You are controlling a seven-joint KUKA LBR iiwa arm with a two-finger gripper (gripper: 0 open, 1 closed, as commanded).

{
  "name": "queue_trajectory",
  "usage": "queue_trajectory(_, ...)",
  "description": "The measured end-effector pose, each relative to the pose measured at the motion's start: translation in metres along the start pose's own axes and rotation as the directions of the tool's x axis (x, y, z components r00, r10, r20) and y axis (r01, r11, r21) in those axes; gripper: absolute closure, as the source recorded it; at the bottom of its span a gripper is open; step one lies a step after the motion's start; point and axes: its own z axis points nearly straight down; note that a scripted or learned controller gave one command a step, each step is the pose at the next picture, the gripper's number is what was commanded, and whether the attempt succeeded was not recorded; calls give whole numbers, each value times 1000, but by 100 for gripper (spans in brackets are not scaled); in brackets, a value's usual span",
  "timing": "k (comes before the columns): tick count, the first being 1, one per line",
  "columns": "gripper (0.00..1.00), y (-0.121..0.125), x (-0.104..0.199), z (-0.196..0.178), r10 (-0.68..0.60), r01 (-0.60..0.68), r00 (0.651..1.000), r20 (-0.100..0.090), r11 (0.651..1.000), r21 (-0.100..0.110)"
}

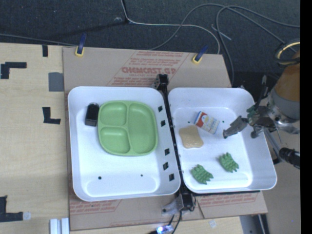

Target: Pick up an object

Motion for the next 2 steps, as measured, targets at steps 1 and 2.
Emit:
queue_trajectory(1, 0, 3, 0, -6, -4, 4, 1000, 3, 1000, -12)
queue_trajectory(2, 0, 0, 3, 38, -4, 4, 1000, 2, 1000, -8)
